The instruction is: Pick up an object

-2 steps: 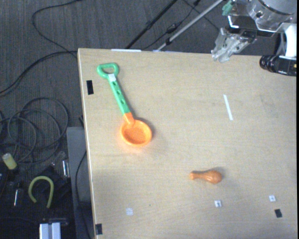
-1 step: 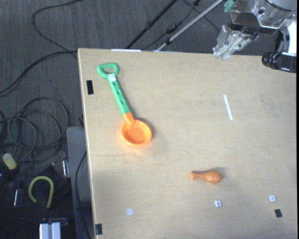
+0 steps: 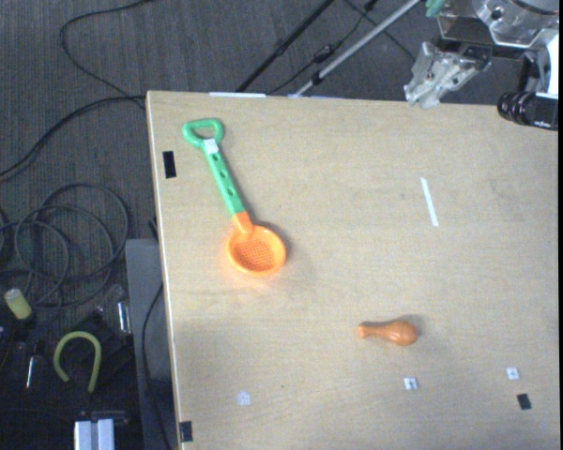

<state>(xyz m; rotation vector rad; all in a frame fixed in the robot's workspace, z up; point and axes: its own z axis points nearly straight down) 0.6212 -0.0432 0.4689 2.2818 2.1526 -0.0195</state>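
camera view: gripper point(image 3: 433, 84) sits at the top right, above the far edge of the tan board point(image 3: 357, 204), finger state cannot be told, while the green-handled orange sieve spoon point(image 3: 236, 206) lies left and the orange drumstick toy point(image 3: 390, 332) lies lower right.

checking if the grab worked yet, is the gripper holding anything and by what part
Nothing is held. The gripper hangs at the bench's far edge, well away from the strainer spoon and the small orange toy lying on the bench.
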